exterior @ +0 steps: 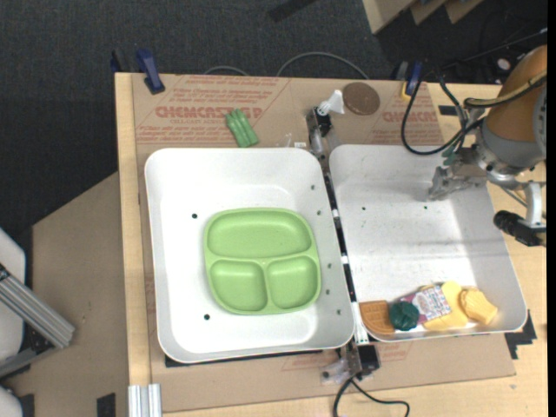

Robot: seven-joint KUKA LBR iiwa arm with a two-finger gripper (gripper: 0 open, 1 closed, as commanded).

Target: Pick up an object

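Nothing picked yet — gripper (445, 181) hangs over the right bin (391, 233), grip state unclear — toys (430, 309) lie untouched, well apart

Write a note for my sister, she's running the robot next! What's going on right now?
Tool: over the far part of the right bin, nothing seen held.
Things to pick: small toy pile in that bin's near corner, including a dark green piece and yellow pieces.
Left bin: green divided plate.
Done: nothing picked yet.
Left: move to the pile, grab one object, lift.
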